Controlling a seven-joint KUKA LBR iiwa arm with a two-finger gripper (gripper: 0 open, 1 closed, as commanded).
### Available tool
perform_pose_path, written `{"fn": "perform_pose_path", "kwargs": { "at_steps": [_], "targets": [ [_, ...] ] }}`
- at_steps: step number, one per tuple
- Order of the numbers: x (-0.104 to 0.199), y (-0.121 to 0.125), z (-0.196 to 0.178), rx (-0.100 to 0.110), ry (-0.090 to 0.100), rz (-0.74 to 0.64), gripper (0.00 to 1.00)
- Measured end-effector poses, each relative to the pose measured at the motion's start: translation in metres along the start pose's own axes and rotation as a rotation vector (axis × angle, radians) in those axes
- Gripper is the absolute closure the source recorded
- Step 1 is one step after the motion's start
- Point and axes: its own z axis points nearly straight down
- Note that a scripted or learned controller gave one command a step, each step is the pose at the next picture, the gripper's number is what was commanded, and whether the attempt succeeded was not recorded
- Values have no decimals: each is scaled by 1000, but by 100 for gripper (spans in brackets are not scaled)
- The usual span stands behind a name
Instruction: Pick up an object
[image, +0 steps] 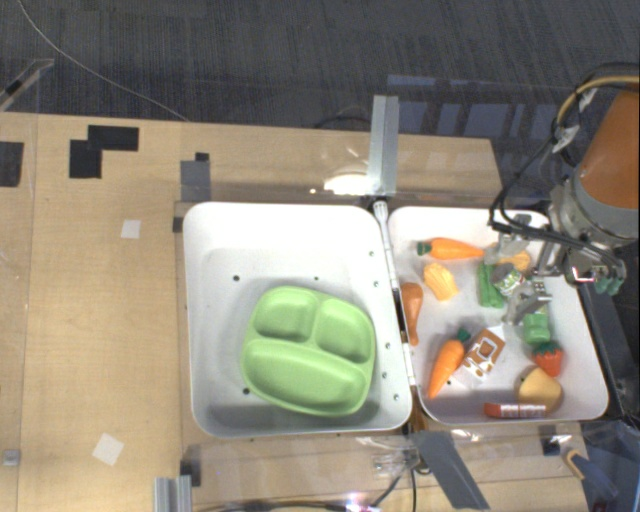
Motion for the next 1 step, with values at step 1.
{"fn": "perform_pose_path", "kwargs": {
  "at_steps": [1],
  "targets": [
    [28,12,193,0,-8,110,0]
  ]
}}
